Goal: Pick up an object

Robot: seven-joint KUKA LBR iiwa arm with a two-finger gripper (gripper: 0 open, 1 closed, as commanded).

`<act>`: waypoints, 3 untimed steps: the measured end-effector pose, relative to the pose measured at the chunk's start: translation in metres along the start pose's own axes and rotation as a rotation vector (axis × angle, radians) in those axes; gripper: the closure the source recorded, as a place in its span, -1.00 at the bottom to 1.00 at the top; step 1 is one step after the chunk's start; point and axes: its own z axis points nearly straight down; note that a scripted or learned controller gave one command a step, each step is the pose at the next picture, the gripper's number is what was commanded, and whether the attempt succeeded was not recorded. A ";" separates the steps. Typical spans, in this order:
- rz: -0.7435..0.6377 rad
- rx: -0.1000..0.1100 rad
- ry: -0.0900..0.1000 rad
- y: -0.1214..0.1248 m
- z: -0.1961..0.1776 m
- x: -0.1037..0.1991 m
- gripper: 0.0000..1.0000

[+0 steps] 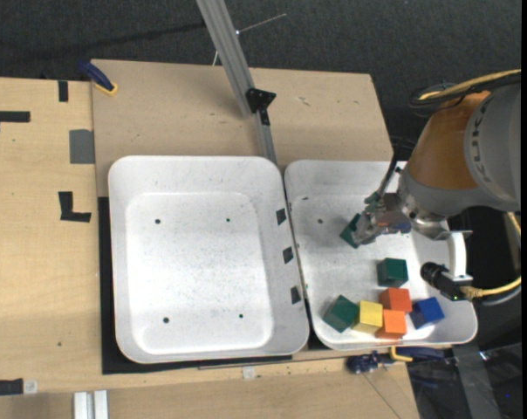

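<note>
My gripper (365, 227) hangs over the middle of the right bin (333, 186), reaching in from the right. A dark green block (352, 232) shows between its fingertips, and the fingers are shut on it. Several other blocks lie in the bin's near right corner: a dark green one (392, 271), an orange one (396, 300), a blue one (427, 312), a yellow one (369, 313), a second orange one (393, 323) and a green one (340, 312).
The left bin (198, 256) lies beside the right one, their rims touching. A slanted metal pole (233, 46) comes down to the bins' far edge. The arm's orange band (447, 151) and a cable (495, 291) are at the right.
</note>
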 end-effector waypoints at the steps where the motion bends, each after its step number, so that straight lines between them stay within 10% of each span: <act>1: 0.001 -0.006 -0.001 -0.001 -0.043 0.005 1.00; 3: 0.001 -0.006 -0.001 0.002 -0.134 0.007 1.00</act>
